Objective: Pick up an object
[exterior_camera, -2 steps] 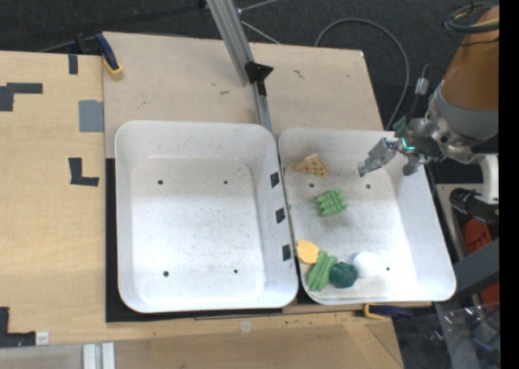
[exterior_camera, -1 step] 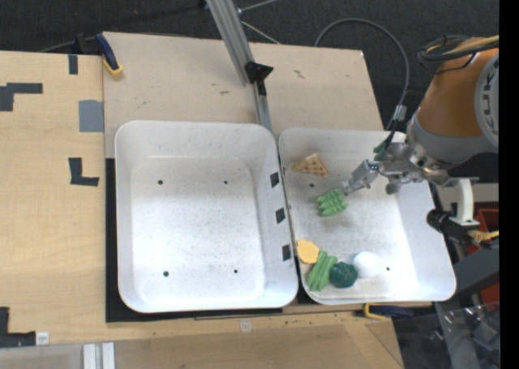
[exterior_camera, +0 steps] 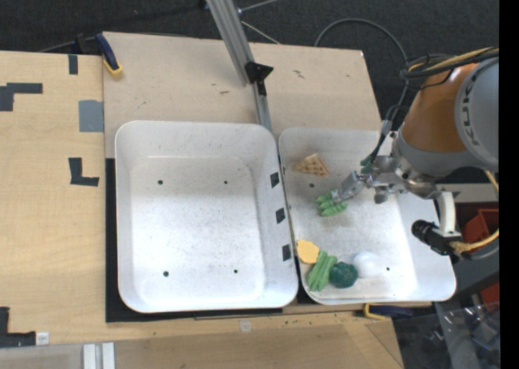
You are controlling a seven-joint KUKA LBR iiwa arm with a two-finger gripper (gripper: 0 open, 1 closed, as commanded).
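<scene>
Camera view: gripper [exterior_camera: 345,191] down in right bin [exterior_camera: 422,278].
Tips at green toy [exterior_camera: 331,206]; can't tell if it's clamped.

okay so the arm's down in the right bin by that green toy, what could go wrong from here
1. The gripper sits at the edge of the small green toy, not centred over it, so it may nudge the toy aside or slip off it.
2. The tan wedge lies close by and could get bumped.
3. The bin's left wall is near, so a pushed toy could end up against it, harder to grasp.
</scene>
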